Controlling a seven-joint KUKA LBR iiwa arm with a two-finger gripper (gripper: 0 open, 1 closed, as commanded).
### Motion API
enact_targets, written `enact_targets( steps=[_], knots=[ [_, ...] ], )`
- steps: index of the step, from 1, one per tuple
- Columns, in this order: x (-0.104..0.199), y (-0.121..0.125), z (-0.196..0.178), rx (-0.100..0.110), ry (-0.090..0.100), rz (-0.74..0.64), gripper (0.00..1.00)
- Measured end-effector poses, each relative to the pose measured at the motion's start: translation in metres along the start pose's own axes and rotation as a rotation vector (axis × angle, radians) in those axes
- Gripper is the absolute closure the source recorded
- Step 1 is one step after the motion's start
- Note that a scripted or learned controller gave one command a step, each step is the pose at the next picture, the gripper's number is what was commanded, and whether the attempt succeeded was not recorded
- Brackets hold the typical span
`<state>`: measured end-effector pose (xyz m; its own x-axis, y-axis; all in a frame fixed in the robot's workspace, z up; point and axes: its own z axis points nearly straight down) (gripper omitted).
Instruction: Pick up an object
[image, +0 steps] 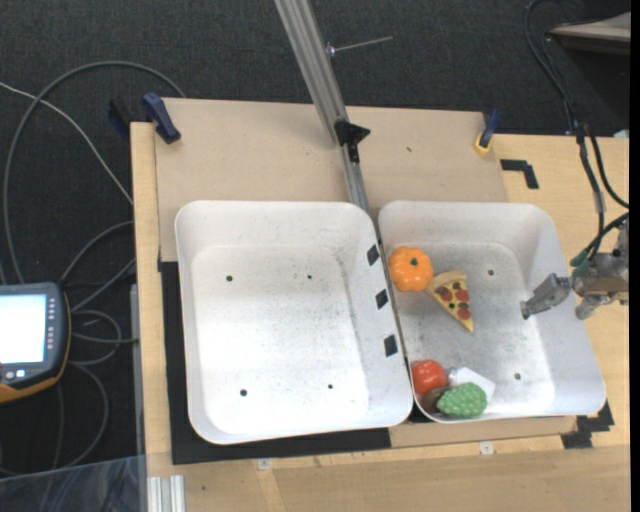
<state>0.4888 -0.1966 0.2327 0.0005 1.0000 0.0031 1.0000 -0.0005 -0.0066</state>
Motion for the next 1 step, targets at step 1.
enact_targets(
  steps=[1],
  knots=[
    [0.0042,-0.0054,0.0618,0.002,0.001,0.0,0.0]
  ],
)
